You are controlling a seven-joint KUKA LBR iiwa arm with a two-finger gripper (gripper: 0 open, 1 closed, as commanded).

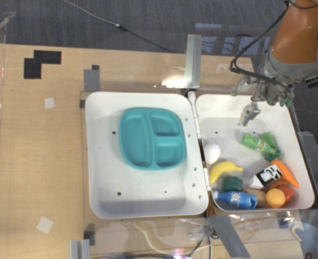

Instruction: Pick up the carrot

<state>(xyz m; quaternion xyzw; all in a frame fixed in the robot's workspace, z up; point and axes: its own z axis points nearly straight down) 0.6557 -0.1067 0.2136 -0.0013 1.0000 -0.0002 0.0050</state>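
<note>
The carrot [287,174] is an orange tapered piece lying near the right wall of the right bin [223,117], its tip pointing to the lower right. A black-and-white block [269,175] lies against its left side. My gripper [251,111] hangs over the far part of the same bin, up and to the left of the carrot and well apart from it. Nothing shows in the gripper. The grey arm with its orange band [296,34] reaches in from the upper right.
In the right bin there are also a green packet [260,143], a white egg [212,153], a yellow banana [224,170], a dark green item [233,183], a blue bottle [236,199] and an orange ball [276,198]. A teal divided plate [151,137] lies in the left bin [102,188].
</note>
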